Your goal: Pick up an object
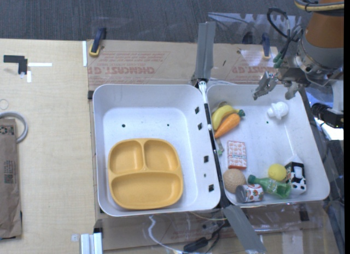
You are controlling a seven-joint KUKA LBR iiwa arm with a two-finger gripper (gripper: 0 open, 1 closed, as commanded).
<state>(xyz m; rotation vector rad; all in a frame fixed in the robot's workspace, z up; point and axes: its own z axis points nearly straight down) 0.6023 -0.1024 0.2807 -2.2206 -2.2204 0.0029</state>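
Observation:
My gripper (276,88) hangs over the back of the right bin (317,154), open, with nothing between its fingers. Just in front of it lies a small white object (278,111). A banana (220,114) and a carrot (227,125) lie by the bin's left wall. A red and white box (237,154) sits in the middle. At the front are a tan ball (234,179), a can (250,193), a green bottle (271,186), a lemon (277,172) and a black and white cow toy (296,177).
The left bin (147,102) holds a yellow divided plate (145,172). A grey divider (205,51) rises between the bins at the back. Cardboard (142,61) lies behind the left bin, and a brown bag (10,176) rests on the bench's far left.

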